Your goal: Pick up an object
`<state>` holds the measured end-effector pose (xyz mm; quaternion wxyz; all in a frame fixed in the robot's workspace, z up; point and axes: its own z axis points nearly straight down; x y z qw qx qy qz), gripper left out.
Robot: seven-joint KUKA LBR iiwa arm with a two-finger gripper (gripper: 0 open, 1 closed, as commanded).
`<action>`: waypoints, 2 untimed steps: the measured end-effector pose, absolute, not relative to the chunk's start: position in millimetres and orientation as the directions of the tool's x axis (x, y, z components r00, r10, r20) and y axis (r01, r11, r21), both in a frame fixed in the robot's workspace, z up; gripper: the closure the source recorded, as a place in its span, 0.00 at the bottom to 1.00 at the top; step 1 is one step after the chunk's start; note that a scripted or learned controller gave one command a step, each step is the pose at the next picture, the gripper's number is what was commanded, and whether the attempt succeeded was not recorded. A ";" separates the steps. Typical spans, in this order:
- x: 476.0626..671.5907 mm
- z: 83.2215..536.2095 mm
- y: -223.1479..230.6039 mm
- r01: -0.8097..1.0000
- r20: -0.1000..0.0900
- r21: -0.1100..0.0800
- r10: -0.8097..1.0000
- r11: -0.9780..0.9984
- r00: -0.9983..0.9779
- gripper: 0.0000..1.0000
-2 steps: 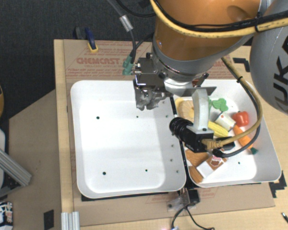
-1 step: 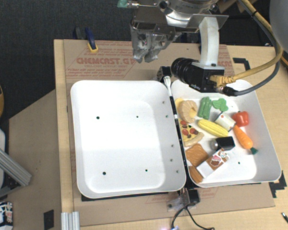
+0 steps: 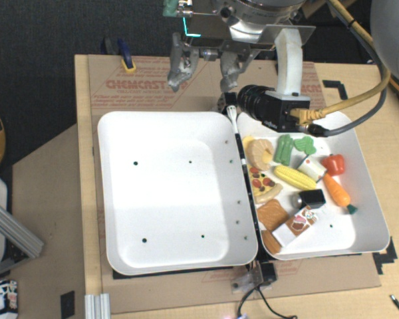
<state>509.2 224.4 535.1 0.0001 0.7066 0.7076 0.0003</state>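
Fingers (image 3: pixel 203 68) of the grey arm are hanging spread wide with nothing between them, poised above the brown cardboard sheet (image 3: pixel 146 85) behind the two bins. To my eye the picking step is not yet begun in earnest: the arm is waiting high, well apart from anything worth taking.

Every candidate is lying below and to the right of the fingers, crowded in the right-hand shallow white bin (image 3: pixel 369 228): a yellow plastic corn cob (image 3: pixel 294 176), an orange toy carrot (image 3: pixel 337 193), a red toy pepper (image 3: pixel 334 164), a green toy vegetable (image 3: pixel 283 149), a pizza slice (image 3: pixel 263 183), a tan bread round (image 3: pixel 259 153), a small black block (image 3: pixel 312 198). The left-hand white bin (image 3: pixel 120 198) is sitting directly below the fingers.

Next, I judge, the arm is needing to swing toward the right bin, choose one piece standing a little free of its neighbours, and descend squarely over it.

Red lettering on the cardboard just left of the fingers is reading, as far as I can make out, "CHEMCAST".
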 end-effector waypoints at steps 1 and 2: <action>509.4 546.2 225.2 1.000 0.002 0.005 1.000 0.003 -0.003 1.00; 509.4 545.6 225.3 1.000 0.001 0.003 1.000 0.003 -0.003 0.00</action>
